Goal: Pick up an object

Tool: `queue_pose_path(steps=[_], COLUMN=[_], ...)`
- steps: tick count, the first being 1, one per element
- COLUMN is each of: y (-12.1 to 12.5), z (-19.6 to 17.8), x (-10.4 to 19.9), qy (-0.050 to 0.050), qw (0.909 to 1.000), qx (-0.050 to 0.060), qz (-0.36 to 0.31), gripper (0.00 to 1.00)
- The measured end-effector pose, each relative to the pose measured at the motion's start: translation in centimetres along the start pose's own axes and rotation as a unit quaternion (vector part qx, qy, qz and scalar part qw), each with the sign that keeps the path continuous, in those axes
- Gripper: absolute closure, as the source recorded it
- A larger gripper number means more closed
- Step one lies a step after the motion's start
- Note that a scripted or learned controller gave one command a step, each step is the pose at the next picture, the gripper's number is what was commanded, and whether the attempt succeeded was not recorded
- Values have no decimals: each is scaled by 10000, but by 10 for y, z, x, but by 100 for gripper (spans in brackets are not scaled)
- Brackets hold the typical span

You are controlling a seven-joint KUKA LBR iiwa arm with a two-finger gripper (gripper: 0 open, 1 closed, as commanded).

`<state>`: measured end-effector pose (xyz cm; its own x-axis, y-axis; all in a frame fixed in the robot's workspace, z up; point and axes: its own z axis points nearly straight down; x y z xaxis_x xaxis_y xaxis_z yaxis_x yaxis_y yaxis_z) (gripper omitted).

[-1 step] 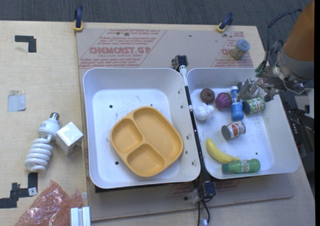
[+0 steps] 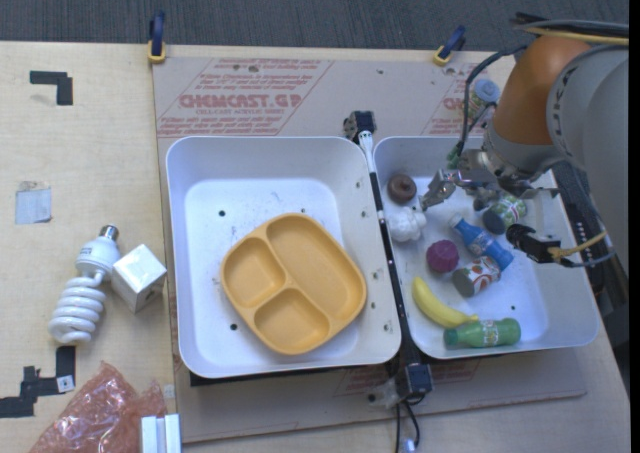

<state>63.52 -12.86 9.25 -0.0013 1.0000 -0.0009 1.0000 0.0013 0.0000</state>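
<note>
Your gripper (image 2: 447, 184) hung with its fingers spread and nothing between them, low over the right bin (image 2: 560, 326), just beside the brown donut (image 2: 402, 187). You needed to centre the jaws across that donut and descend straight, steering clear of the white toy (image 2: 406, 226) below it

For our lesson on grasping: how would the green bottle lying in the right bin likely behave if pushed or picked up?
The green bottle lies on its side, so a push would probably roll it. Its smooth, rounded body may slip between fingers. It touches the banana, which would likely get nudged too.
</note>
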Motion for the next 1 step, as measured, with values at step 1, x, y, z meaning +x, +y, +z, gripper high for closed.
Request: queue_pose_path(steps=[1], y=[-10], z=[0], x=[36], qy=[1], qw=[10000], qx=[-2], qz=[3], gripper=[0])
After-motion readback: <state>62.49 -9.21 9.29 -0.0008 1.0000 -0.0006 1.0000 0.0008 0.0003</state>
